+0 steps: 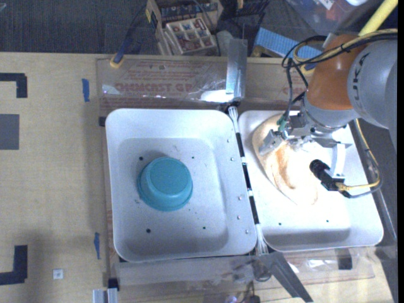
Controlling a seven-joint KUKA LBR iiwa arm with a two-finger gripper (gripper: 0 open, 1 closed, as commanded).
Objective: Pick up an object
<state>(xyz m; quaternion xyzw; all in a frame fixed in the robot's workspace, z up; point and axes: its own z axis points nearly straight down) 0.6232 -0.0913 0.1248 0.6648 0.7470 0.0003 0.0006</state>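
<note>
Fingers hidden in glare, spread or pressed together impossible to tell. Gripper (282, 137) low over the upper part of the right bin (328, 229), just above a pale, orange-tinted object (291, 172) lying tilted there; contact unclear. Grey arm (372, 84) with orange band reaching in from the right. Well apart, overturned teal bowl (165, 182) at the centre of the left bin (126, 137).

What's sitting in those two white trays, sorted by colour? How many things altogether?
Teal: 1, an upside-down bowl in the left tray.
Cream with orange-brown patches: 1, a flat plate-like item in the right tray, partly under the claw.
Total: 2.
</note>
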